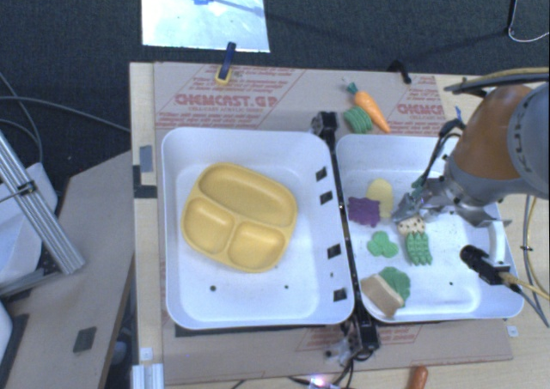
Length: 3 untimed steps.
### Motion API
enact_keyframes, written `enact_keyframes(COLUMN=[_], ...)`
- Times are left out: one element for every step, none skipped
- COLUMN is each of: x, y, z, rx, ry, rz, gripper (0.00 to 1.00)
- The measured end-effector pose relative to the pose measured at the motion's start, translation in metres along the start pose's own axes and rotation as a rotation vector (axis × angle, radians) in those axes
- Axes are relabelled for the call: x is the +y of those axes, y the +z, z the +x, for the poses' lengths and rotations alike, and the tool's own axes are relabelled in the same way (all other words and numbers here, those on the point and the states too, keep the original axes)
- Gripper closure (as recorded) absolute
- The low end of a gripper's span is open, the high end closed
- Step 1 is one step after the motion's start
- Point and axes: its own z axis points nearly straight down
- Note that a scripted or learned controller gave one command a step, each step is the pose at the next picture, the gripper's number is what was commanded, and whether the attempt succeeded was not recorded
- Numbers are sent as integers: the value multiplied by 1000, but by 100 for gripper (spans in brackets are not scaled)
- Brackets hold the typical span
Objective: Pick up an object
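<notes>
From my feed I count two white bins side by side: the left bin [176,207] holds one yellow divided plate [239,215] with three compartments, and the right bin [447,293] holds the toy food. In that right bin I make out six pieces: one pale yellow piece [381,193], one purple grape bunch [363,210], one small green leafy piece [382,246], one green ridged piece [418,249], one tan wedge with a green top [388,288] at the near left corner, and one small cream block with dark dots [412,226]. Outside the bins, on the cardboard behind them, lie one toy carrot [370,106] and one green piece [357,120] touching it. The arm comes in from the right and its gripper [411,215] sits low in the right bin, right over the cream dotted block and just beside the grapes. The tips look closed around that block, though the view is too coarse here for me to be sure, so I cannot tell their state.
</notes>
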Motion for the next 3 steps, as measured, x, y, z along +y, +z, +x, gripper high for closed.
enact_keyframes(x=[22,39,3], y=[10,-93,-86], z=[50,112,183], rx=[-3,3,5], ry=[-6,-9,-9], rz=[0,-1,12], gripper=[100,100,100])
